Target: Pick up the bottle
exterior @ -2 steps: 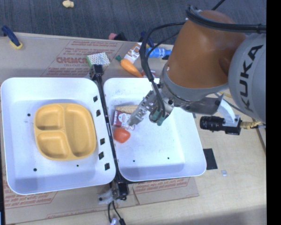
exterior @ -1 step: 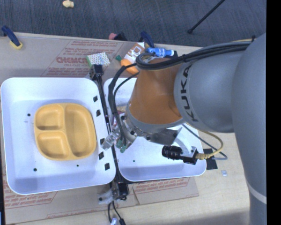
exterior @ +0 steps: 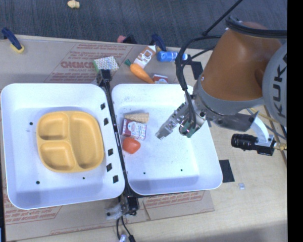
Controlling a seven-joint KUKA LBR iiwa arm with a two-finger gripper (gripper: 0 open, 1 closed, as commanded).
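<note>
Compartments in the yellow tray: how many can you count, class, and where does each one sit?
3. The yellow tray in the left bin has one small compartment at upper left, one at lower left, and one long compartment down its right side. None looks hidden.

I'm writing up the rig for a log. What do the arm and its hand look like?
The arm is bulky and rounded: a broad orange band above a grey wrist, with part of black KUKA lettering on the pale grey shell at right. Black cables loop over it from above. The hand is small and metallic grey, with a greenish part beside it.
</note>
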